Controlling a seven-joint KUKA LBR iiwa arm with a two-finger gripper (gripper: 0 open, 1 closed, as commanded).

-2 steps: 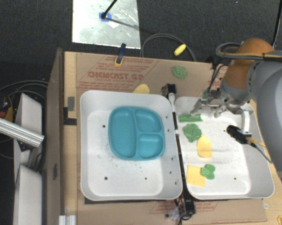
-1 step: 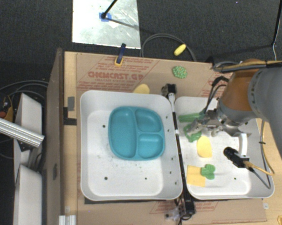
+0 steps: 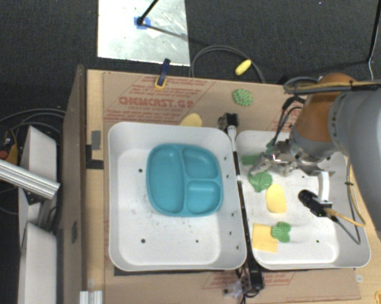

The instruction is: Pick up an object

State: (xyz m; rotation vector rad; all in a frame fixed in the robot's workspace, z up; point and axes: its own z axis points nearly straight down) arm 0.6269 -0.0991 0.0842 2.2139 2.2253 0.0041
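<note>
My pincer hangs low over the upper left of the right bin. Can't tell how far open it is from this angle, and nothing is visibly held.

Nearest target: green leafy piece, just below the pincer, lying flat on the bin floor. It looks like toy food, so I judge it light, probably soft plastic or rubber, not fragile. The edges are lobed and uneven, so I'd take it across the narrowest middle, not by a lobe tip. It could slip or flip.

Yellow oval sits just beside it, lower right. It's smooth and rounded and likely to slide out, so grip it across the short axis. Yellow square block at the bin's lower left has flat sides and looks the easiest hold. Second green piece touches its right edge.

Counts, right bin:
- green pieces: 2, plus a small green bit by the left wall, unclear what it is
- yellow oval: 1
- yellow block: 1

Left bin: 1 blue divided plate.

On the counter above the bins:
- bumpy green item: 1
- yellow item, half hidden behind the left bin's rim: 1

Bins: 2.
</note>
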